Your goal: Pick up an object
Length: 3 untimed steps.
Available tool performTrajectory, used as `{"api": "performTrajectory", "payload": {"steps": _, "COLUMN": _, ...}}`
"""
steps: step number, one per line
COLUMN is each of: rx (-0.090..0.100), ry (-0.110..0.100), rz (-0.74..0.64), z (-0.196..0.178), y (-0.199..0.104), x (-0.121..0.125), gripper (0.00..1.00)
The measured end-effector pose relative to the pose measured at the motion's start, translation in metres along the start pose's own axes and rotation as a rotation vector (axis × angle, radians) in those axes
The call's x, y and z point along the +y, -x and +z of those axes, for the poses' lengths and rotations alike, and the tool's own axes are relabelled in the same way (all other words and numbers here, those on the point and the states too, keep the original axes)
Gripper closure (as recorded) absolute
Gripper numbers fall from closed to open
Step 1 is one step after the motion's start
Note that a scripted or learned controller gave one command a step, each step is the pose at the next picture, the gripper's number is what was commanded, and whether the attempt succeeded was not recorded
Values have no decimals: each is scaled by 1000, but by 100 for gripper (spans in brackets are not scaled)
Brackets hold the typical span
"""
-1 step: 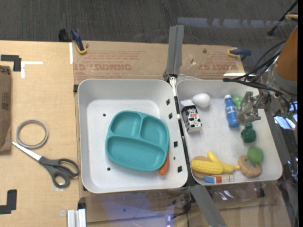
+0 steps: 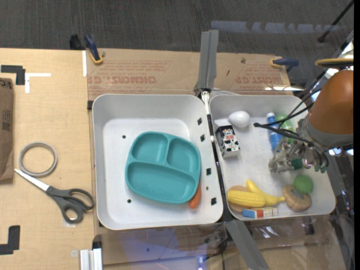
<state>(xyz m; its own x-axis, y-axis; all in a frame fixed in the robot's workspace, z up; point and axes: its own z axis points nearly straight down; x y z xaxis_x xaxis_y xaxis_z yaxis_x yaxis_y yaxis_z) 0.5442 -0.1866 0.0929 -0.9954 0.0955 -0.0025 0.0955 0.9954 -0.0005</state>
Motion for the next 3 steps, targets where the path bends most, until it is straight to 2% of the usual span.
{"api": "performTrajectory", "payload": {"steps": 1, "rx": 9, "ry": 0, "rz": 154, "z": 3, "y": 35, "x": -23, "gripper": 0}}
{"api": "performTrajectory", "payload": {"steps": 2, "rx": 0, "ry": 0, "rz": 135, "z": 1, "y": 19, "x": 16, "gripper": 0}}
{"api": "performTrajectory", "payload": {"steps": 3, "rx": 6, "ry": 4, "rz": 222, "z": 2, "y": 80, "x": -22, "gripper": 0}}
